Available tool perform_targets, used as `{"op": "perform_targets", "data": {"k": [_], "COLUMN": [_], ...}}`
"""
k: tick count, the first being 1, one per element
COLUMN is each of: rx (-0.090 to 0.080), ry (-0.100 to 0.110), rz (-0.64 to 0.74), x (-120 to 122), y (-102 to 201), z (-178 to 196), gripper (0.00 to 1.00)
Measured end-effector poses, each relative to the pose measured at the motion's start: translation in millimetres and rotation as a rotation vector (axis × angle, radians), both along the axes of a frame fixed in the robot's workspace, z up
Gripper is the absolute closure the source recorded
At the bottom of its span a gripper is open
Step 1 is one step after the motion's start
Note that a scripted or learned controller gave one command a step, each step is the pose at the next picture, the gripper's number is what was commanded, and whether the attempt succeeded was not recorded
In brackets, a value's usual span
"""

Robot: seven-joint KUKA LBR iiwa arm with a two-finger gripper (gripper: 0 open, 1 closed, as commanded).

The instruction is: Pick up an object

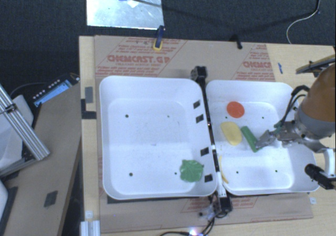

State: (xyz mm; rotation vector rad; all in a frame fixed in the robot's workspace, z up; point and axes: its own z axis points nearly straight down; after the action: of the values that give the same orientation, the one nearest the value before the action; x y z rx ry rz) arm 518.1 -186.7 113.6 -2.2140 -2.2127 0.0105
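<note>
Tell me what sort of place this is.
Probably a robotics lab set up for grasping trials: two white bins on a bench over cardboard, small test objects like a green blob inside, and a robot arm reaching in.

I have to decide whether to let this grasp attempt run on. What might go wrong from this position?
The gripper sits by the green stick, which lies against the yellow piece; closing there may nudge both or pinch nothing. The stick is thin and slanted, so it may slip out. The orange disc lies close behind and might get pushed.
</note>
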Motion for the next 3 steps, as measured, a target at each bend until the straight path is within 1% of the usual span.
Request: {"op": "perform_targets", "data": {"k": [1, 2, 3], "rx": [-0.004, -0.001, -0.004], "ry": [-0.021, -0.009, -0.026], "rz": [0.01, 0.0, 0.009], "x": [97.7, -1.9, 75.2], "y": [18.3, 45.9, 72.6], "z": [-29.9, -2.9, -27.2], "gripper": [0.0, 0.0, 0.0]}}
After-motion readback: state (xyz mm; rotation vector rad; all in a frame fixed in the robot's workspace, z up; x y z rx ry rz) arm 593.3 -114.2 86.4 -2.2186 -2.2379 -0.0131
